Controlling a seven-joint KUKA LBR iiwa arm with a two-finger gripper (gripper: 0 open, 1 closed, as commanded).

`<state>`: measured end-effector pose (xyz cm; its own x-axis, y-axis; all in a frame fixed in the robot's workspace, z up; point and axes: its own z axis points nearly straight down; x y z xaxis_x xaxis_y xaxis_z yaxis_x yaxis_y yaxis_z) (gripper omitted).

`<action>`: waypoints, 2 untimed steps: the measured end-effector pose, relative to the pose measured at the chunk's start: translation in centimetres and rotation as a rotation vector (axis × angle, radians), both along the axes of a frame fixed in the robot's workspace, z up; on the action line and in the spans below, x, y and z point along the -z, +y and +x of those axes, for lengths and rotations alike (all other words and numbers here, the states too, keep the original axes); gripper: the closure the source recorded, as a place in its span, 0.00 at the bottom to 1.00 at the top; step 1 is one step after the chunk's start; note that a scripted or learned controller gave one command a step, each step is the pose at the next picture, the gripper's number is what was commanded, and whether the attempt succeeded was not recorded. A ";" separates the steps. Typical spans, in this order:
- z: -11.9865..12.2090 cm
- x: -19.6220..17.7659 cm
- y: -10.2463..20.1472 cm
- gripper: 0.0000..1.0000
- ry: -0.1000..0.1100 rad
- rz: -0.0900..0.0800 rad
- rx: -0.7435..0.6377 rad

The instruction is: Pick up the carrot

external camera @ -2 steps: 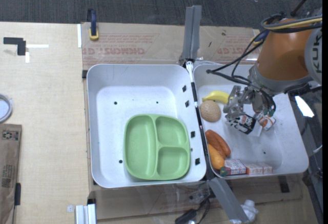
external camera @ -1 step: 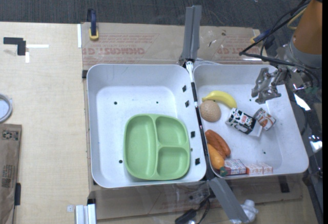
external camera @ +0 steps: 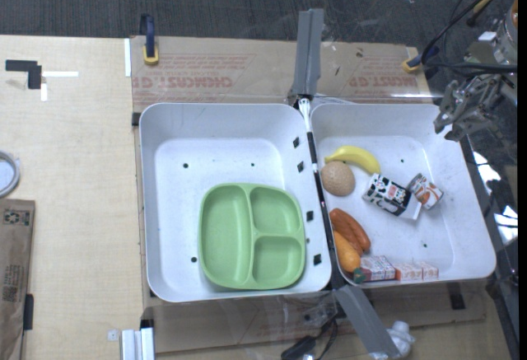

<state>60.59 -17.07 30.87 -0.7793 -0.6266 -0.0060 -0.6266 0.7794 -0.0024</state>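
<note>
Green divided plate [external camera: 251,236] in left bin [external camera: 165,144], carrot [external camera: 349,228] by right bin's [external camera: 461,185] near-left wall, gripper [external camera: 463,107] seemingly above far-right rim

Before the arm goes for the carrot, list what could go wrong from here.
1. The carrot lies against the left wall of the right bin, so the gripper may strike that wall.
2. An orange fruit touches the carrot's lower end; the grasp may take it instead.
3. A small red carton sits close by and may get knocked.
</note>
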 end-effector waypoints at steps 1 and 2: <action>-5.1 5.1 -4.3 1.00 0.003 0.000 -0.216; -4.9 4.1 -4.2 1.00 -0.002 0.002 -0.211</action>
